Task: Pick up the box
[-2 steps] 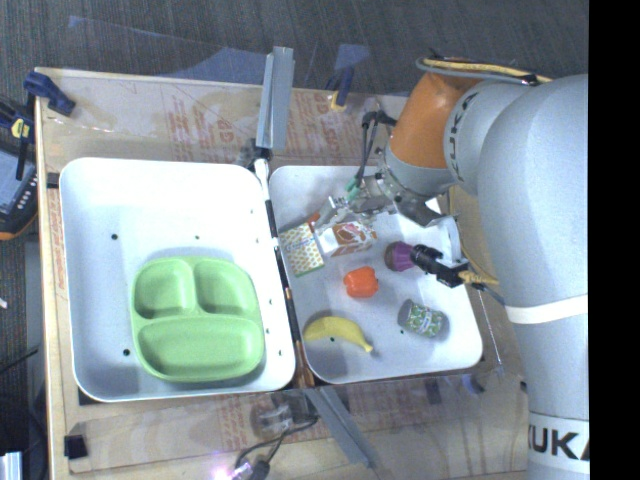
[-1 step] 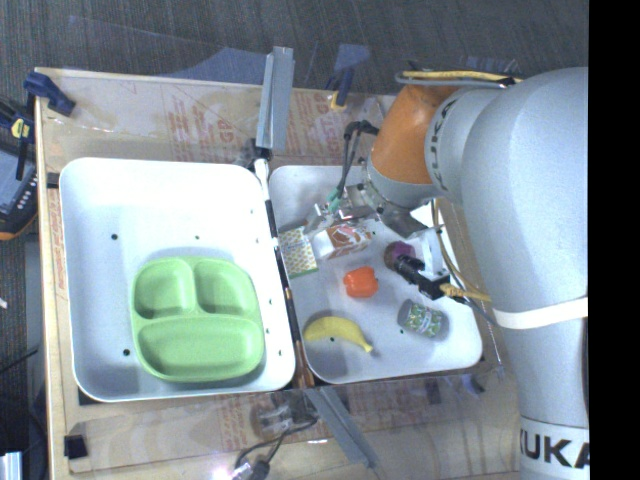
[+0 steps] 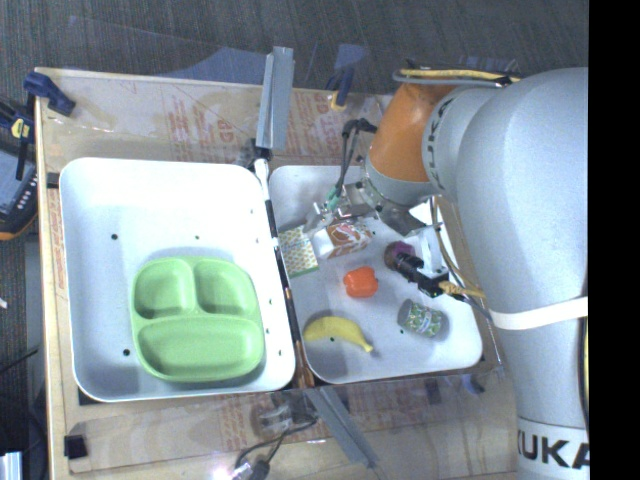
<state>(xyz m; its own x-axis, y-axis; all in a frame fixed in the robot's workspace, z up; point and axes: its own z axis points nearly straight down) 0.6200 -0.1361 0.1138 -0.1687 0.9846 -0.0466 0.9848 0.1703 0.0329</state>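
The grey arm (image 3: 520, 198) reaches over the tabletop (image 3: 150, 118) and covers much of the right bin (image 3: 400, 363). The left bin (image 3: 90, 183) lies well off to the tool's far side and carries only a green divided tray (image 3: 197, 320). The tool (image 3: 335, 208) hangs over the back part of the right bin, and its wrist hides enough that it cannot be told whether it is open or closed; nothing can be seen held in it. The box (image 3: 346, 237), a small white carton with red and brown print, lies tilted just in front of the tool, perhaps touching its tip, though the angle leaves that unsure. A patterned packet (image 3: 297, 251) sits just beside the box on the side away from the arm, against the bin wall. A banana (image 3: 338, 332) lies well in front of the tool near the bin's front edge. A small green can (image 3: 422, 319) rests off toward the arm, and an orange fruit (image 3: 361, 282) sits near the box, just beyond it from the tool. To do the pick well, the tool would likely need to shift slightly forward until it is centred on the carton and turn to match the carton's tilt. It should close across the narrow sides, so it neither catches the packet nor pushes the box into the fruit.
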